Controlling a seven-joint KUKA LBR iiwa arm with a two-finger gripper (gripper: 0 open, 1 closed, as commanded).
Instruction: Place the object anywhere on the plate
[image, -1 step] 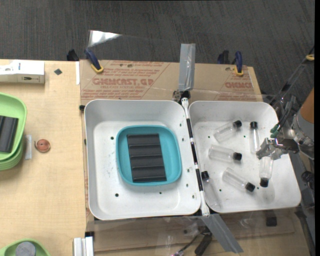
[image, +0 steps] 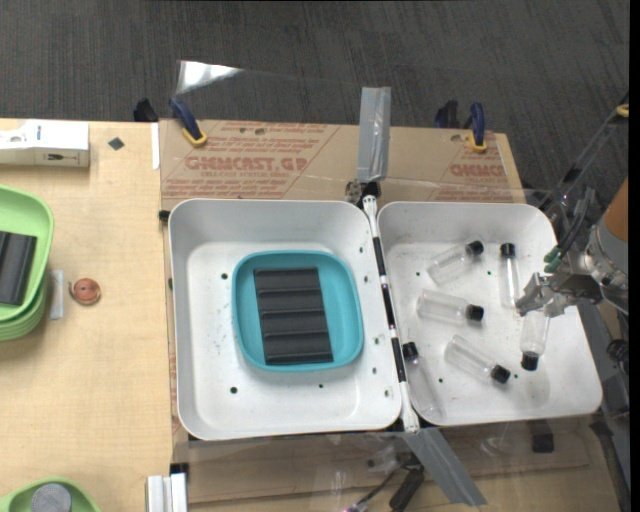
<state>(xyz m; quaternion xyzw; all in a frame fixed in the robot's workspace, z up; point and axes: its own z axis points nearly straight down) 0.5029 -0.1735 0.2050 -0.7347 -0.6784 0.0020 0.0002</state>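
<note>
A teal plate (image: 346, 312) with a black ridged insert (image: 291, 315) lies in the left white bin (image: 200, 330). Several clear vials with black caps lie in the right white bin (image: 570, 390): one (image: 452, 262) at the back, one (image: 446, 308) in the middle, one (image: 474, 359) nearer the front. My gripper (image: 543, 302) hangs over the right bin's right side. A further vial (image: 534, 340) hangs cap-down from between its fingers, which are shut on the vial's top end. Its shadow falls on the bin floor below.
Another vial (image: 508, 272) lies near the bin's back right, just left of the gripper. A loose black cap (image: 410, 351) sits by the wall between the bins. Green dishes (image: 20, 265) and a white box (image: 45, 143) stand on the bench at far left.
</note>
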